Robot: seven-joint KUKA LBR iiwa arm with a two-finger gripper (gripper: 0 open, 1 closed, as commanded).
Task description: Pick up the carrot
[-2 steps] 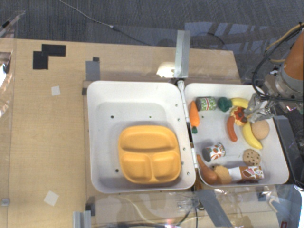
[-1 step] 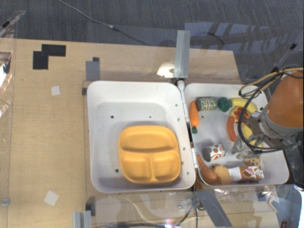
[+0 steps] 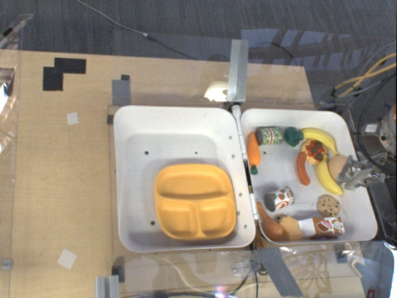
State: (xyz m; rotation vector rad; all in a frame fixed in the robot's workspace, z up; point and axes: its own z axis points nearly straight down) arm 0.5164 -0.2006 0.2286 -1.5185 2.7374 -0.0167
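The carrot [image 3: 253, 149] is orange with a green tip at its near end. It lies lengthwise along the left wall of the right bin [image 3: 366, 225], close to the divider between the bins. My gripper [image 3: 355, 174] is a small metallic piece at the right rim of that bin, beside a banana [image 3: 328, 179] and a tan egg-shaped piece [image 3: 338, 164]. It is well to the right of the carrot, with several toys between them.
The right bin also holds a green-labelled can [image 3: 269, 135], a second banana [image 3: 321, 136], a pizza slice [image 3: 314, 150], a sausage [image 3: 303, 169], a small can [image 3: 280, 198], a cookie [image 3: 329, 205], a drumstick [image 3: 272, 225] and a bottle [image 3: 320, 226]. A yellow divided plate [image 3: 195, 200] sits in the left bin [image 3: 133, 166].
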